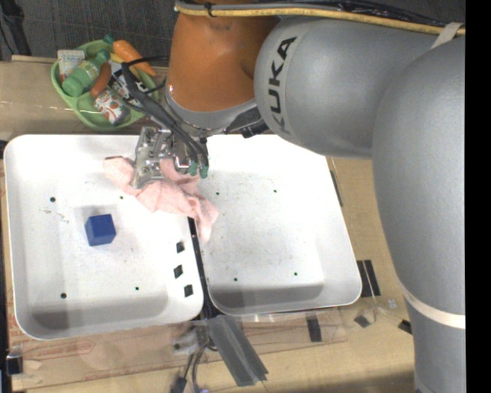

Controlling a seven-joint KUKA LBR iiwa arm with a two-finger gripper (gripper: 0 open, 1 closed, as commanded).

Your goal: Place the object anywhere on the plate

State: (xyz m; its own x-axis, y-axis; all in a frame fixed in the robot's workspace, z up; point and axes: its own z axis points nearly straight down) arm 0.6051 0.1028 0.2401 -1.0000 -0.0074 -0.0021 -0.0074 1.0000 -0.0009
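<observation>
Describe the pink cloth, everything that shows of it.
The pink cloth is a pale pink, soft-looking fabric, crumpled into an uneven heap with folds and a loose corner. It lies at the upper right of the left bin, and its lower right tip drapes over the seam toward the right bin. The hand sits right over its upper part and hides some of it; whether it grips the fabric cannot be told. The blue cube lies apart from it, to the lower left.

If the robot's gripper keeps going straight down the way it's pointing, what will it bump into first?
Most likely the pink cloth. The gripper points down over the cloth's upper part, by the seam between the two bins. How far above it hangs is hard to tell from this slanted view. Under the cloth lies the left bin.
</observation>
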